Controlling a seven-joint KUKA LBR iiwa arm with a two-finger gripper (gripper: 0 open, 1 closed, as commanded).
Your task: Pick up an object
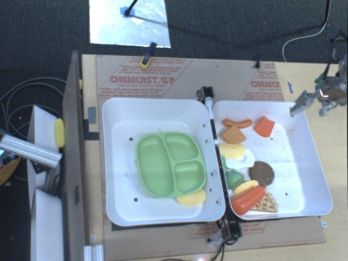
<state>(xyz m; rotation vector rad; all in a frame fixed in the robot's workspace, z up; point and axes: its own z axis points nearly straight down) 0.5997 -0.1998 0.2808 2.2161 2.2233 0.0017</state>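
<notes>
My gripper (pixel 309 111) hangs over the far right corner of the right bin (pixel 312 162), open, with nothing between its fingers. Below and to its left, toy foods lie along the bin's left side. At the back are an orange-red block (pixel 265 126), a sausage (pixel 237 123) and a waffle (pixel 234 136). Further forward are a fried egg with a yellow piece (pixel 236 153), a brown patty (pixel 262 172), a green piece (pixel 234 177), a banana (pixel 246 187), a red carrot-like piece (pixel 249 198) and a pizza slice (pixel 267 204). The block is the item closest to the gripper.
The left bin (pixel 122 145) holds a green divided plate (pixel 169 163) with a yellow disc (pixel 191 198) at its front edge. A black clamp (pixel 206 94) sits where the two bins meet. The right half of the right bin is bare white floor.
</notes>
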